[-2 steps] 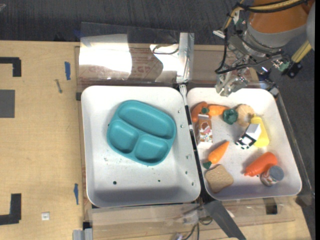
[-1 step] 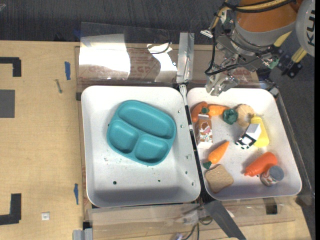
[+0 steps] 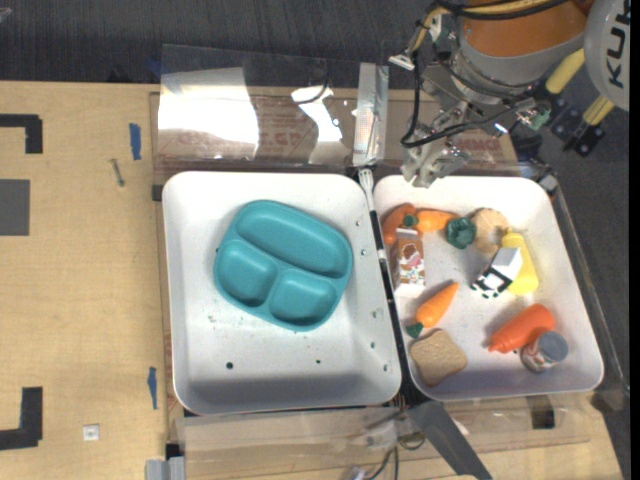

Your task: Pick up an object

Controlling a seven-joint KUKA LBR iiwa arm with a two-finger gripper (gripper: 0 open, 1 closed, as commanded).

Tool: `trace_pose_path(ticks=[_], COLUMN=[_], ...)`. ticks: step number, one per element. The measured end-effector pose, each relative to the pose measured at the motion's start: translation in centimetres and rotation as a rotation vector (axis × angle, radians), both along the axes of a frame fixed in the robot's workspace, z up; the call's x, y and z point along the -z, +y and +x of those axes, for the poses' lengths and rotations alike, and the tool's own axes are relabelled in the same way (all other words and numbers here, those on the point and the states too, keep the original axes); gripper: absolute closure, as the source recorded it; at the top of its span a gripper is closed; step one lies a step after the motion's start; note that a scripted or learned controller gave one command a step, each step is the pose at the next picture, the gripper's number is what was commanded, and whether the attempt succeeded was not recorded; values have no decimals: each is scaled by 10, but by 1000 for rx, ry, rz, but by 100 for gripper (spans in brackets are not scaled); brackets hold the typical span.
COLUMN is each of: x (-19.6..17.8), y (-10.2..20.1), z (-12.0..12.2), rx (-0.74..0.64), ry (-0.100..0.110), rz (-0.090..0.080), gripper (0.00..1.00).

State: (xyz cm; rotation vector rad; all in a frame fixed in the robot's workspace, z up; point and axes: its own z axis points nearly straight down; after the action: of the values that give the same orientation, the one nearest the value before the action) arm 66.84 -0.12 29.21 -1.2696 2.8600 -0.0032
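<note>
Gripper (image 3: 428,165) hangs over the far rim of the right bin (image 3: 572,230), near that bin's far-left corner, under the grey wrist and orange band of the arm (image 3: 520,13). Its tips are a pale blur against the rim, and whether it is released or clenched cannot be told; nothing shows between them.

Just below it, inside the right bin, a carrot (image 3: 428,220) lies near the far-left corner, touching a small printed packet (image 3: 408,260). Beside these sit a dark green piece (image 3: 460,232) and a tan ball (image 3: 489,227), close together. A yellow-and-white toy (image 3: 508,268) lies in the middle of the bin. Nearer the front, a second carrot (image 3: 436,304) lies tilted, with a toast slice (image 3: 437,355) at the near-left corner. An orange bottle (image 3: 520,328) rests toward the near-right corner, touching a small grey can (image 3: 546,350). All of these lie on the bin floor, apart from the gripper.

Left bin (image 3: 200,348) holds a teal divided plate (image 3: 283,262), set toward its far half. A wooden bench (image 3: 75,268) spreads out to the left of both bins.
</note>
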Motion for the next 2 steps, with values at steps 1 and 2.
trace_pose_path(ticks=[1,2], x=[5,8], y=[-28,8], z=[0,-1], rx=[-198,-242], ry=[2,5], rz=[-2,-2], gripper=[100,100])
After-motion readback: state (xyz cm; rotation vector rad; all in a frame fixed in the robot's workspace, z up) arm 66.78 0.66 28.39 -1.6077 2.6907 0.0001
